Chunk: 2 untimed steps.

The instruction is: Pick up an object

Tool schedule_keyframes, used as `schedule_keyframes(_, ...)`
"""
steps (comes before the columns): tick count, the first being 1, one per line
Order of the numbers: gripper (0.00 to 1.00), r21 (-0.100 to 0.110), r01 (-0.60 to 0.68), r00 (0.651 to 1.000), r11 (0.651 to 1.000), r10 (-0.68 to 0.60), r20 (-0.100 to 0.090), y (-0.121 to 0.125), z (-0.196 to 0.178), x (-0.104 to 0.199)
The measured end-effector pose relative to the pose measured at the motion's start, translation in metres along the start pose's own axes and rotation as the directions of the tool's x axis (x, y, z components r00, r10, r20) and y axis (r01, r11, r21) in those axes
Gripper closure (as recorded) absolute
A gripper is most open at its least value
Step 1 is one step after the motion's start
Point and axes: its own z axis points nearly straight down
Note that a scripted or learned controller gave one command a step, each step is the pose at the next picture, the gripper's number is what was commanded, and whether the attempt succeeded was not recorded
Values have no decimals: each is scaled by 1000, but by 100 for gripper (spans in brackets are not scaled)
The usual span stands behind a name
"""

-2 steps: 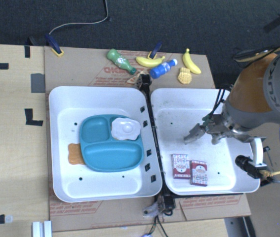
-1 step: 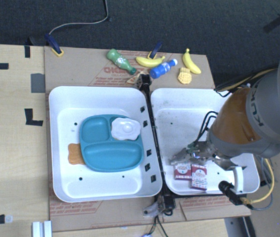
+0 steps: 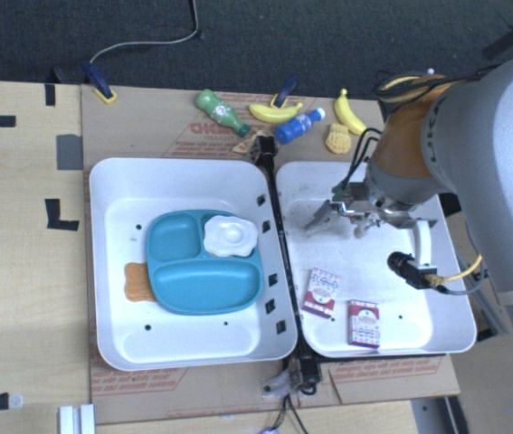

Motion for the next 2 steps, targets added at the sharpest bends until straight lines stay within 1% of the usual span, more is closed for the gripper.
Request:
schedule_keyframes(1,0,4,-1,1000,1000,1,-1,-46,33,-7)
schedule_keyframes(2,0,-2,-2,1000,1000,2,2,11,-29,-84)
